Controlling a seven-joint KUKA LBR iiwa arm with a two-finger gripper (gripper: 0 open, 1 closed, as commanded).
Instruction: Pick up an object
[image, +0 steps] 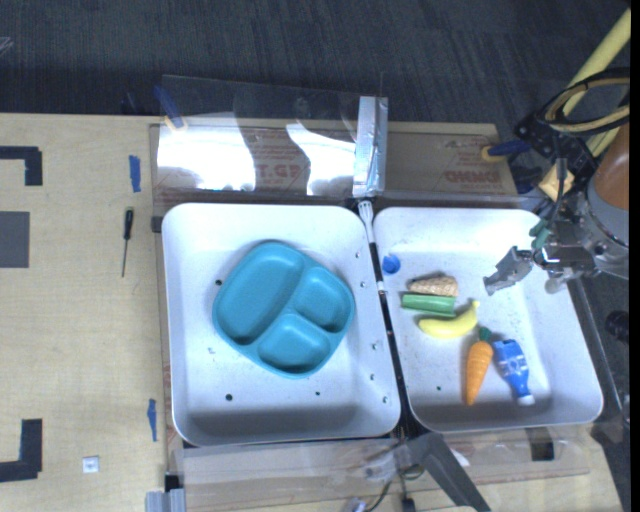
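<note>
Right white bin: tool spread above banana, carrot.

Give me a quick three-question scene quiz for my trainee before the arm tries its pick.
1. True or false: the blue divided plate lies in the left bin.
2. Which toy touches the banana? A) carrot B) green stick C) blue ball
3. Fill in: the blue bottle lies right beside the ____.

Key: 1 true. 2 B, the green stick. 3 carrot. The gripper hovers over the right bin, holding nothing visible.
</note>
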